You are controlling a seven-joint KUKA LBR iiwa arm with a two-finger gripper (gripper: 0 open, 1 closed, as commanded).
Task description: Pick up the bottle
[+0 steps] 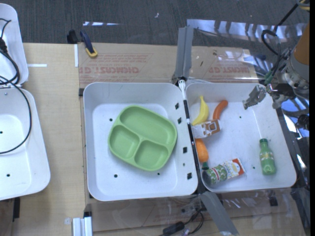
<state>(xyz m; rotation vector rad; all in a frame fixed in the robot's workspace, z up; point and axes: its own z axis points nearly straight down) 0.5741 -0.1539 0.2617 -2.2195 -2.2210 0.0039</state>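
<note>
Two white bins sat on the tabletop, and the green bottle [267, 157] lay untouched near the front right corner of the right bin [246, 132] — so the reach had not yet begun. The gripper [266, 95] hovered above that bin's far right corner, jaws apart and holding nothing — next it needed to come forward and descend over the bottle.

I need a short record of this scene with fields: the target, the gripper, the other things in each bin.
target: green bottle, lying in the right bin, near its right wall
gripper: gripper above the right bin's far right corner, apart from the bottle, holding nothing
right bin, other things: banana, carrot, small carton, orange, labelled bottle
left bin: green divided plate
</note>
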